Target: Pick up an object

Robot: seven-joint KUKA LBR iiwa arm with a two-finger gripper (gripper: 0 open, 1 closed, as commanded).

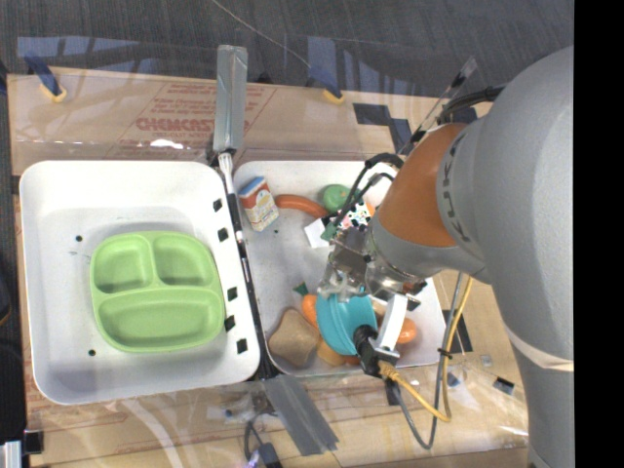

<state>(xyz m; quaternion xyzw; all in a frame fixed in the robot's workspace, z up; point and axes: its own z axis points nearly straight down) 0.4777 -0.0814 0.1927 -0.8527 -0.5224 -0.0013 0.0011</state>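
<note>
Teal and probably light, stiff plastic, the cup-like piece [343, 324] lies near the front edge of the right bin [283, 261], touching an orange object [310, 307] and beside a tan lump [292, 338]. Its smooth curved wall looks slippery, so taking it across the rim should hold better than squeezing the body. The gripper [336, 283] hangs just above it; how far it is open cannot be told, and nothing shows in its grasp.
</note>
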